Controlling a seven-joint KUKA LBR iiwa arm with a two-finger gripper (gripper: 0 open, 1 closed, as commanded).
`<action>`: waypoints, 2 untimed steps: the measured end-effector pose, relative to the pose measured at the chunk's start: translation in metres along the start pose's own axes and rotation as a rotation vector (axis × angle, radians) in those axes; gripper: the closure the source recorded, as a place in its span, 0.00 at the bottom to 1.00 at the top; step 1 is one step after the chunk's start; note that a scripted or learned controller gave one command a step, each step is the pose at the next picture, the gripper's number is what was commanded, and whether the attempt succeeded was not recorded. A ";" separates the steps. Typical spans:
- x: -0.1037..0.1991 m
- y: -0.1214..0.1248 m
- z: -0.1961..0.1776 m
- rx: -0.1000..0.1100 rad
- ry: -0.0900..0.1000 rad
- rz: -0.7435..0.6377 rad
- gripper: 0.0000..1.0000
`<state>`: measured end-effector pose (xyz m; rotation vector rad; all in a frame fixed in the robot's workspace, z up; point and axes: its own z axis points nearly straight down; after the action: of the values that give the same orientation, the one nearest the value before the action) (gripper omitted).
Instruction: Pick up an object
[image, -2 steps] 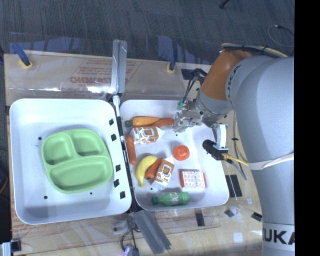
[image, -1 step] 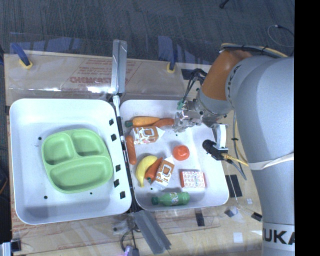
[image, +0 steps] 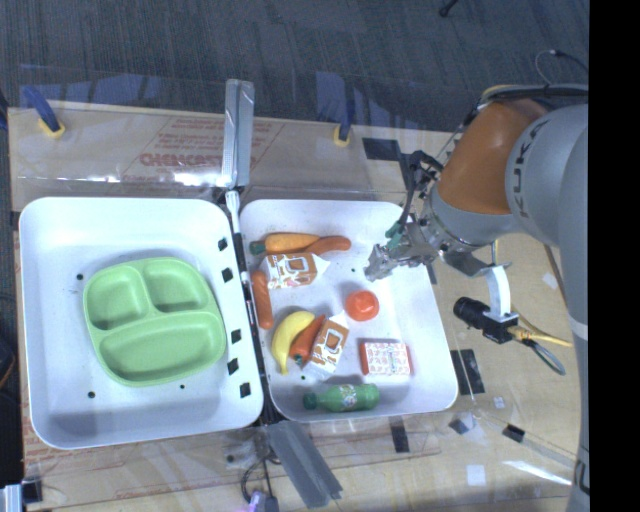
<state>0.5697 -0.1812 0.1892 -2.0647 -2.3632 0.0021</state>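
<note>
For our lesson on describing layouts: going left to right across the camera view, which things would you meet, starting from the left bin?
Green tray → banana → tomato → gripper → orange band

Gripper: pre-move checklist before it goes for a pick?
1. Gripper over the right bin: ok, near its upper right.
2. Nothing seen between the fingers: ok.
3. Finger opening: cannot tell.
4. Target below: not ok, bare bin floor under it; tomato is nearest, lower left.
5. Tomato stands apart from the cartons: ok.
6. Green tray in the left bin, away from the arm: ok.
</note>
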 end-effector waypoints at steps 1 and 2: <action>0.065 0.069 0.088 -0.004 -0.003 -0.083 0.00; 0.078 0.047 0.097 -0.001 -0.001 -0.451 0.00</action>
<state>0.6055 -0.0975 0.0919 -1.4851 -2.7656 0.0015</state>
